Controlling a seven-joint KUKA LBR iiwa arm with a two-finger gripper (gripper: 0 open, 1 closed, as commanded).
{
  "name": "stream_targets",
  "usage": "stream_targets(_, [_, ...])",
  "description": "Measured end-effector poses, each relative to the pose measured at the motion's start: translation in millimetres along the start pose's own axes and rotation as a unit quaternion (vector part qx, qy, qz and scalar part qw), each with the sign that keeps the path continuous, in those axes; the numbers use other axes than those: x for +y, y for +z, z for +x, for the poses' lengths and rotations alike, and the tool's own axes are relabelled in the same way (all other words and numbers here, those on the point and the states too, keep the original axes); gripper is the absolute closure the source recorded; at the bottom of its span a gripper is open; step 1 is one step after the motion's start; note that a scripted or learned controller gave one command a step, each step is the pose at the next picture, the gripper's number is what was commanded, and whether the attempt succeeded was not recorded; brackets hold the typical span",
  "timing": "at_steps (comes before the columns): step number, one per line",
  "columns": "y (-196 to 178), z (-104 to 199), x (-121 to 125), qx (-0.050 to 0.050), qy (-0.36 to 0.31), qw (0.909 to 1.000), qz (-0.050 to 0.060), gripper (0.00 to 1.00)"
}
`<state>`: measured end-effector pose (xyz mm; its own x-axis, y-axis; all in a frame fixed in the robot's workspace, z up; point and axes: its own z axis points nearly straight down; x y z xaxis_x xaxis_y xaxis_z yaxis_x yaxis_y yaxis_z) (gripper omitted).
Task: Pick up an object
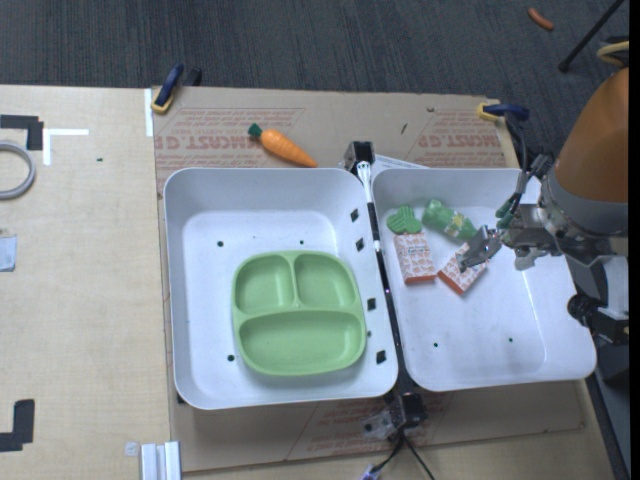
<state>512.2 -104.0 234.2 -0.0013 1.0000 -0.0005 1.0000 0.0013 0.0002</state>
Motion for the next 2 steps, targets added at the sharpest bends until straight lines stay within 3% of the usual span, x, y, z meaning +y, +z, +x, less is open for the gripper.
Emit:
stream_targets(1, [142, 4, 24, 0.0, 0.047, 0.9989, 0.001, 0.0])
stream_targets(2, [142, 10, 86, 0.0, 0.227, 0.974, 0.001, 0.0])
